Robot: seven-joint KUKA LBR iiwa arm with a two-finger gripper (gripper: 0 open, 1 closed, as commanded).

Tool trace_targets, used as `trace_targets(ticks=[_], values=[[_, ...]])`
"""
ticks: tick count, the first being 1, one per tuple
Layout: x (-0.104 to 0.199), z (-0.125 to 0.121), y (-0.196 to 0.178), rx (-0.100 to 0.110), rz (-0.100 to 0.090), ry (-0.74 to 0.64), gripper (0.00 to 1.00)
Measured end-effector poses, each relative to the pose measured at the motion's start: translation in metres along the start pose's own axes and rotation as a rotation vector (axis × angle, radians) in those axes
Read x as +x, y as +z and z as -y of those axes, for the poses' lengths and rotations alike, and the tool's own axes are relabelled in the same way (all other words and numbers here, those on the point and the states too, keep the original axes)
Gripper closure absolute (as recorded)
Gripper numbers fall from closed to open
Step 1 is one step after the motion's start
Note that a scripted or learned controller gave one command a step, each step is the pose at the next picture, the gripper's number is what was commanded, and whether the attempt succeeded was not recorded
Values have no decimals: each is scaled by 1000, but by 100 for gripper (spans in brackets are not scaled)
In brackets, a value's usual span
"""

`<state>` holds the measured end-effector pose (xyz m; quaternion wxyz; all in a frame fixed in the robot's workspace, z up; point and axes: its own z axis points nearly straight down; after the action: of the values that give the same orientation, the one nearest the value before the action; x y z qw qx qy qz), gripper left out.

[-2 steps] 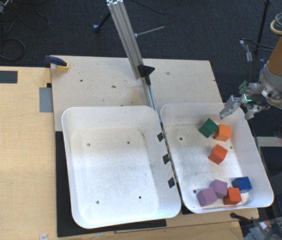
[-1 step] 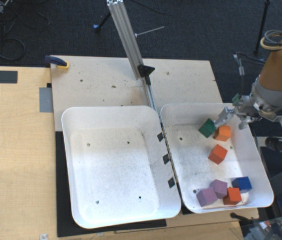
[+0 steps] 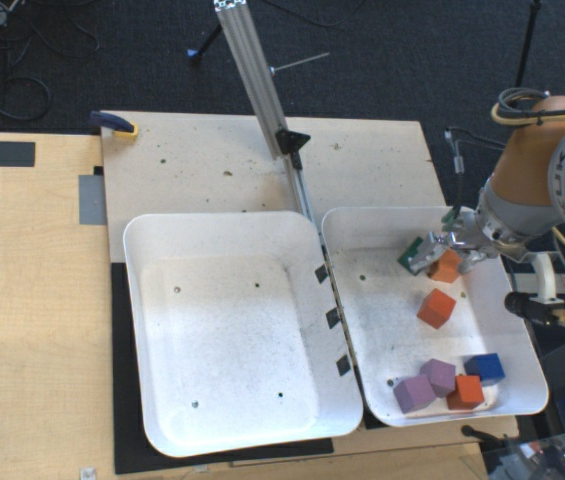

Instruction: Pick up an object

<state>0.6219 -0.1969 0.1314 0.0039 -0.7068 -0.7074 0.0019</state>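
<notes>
My gripper (image 3: pixel 446 256) hangs over the back part of the right bin (image 3: pixel 382 212), reaching in from the right. A small orange block (image 3: pixel 445 268) sits between its fingers, which are shut on it. A green block (image 3: pixel 411 256) lies just left of the fingers, touching or nearly touching them. Below the gripper, an orange-red cube (image 3: pixel 436 308) rests on the bin floor. In the bin's front corner cluster two purple blocks (image 3: pixel 414 393), (image 3: pixel 440 375), an orange block (image 3: pixel 466 392) and a blue block (image 3: pixel 484 368).
The left bin (image 3: pixel 152 230) stands beside the right one, with a ridge and black clips (image 3: pixel 330 316) between them. A slanted metal rail (image 3: pixel 262 88) rises behind the bins. The arm's grey and orange body (image 3: pixel 527 173) is at the right.
</notes>
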Motion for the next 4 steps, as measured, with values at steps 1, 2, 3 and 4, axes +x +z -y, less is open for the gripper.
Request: trace_targets(ticks=[1, 2, 3, 4], values=[[-2, -7, 10, -31, 10, 0, 0], [-3, -8, 1, -32, 12, 0, 100], [-1, 1, -53, -6, 2, 0, 100], [-7, 8, -105, -11, 4, 1, 100]])
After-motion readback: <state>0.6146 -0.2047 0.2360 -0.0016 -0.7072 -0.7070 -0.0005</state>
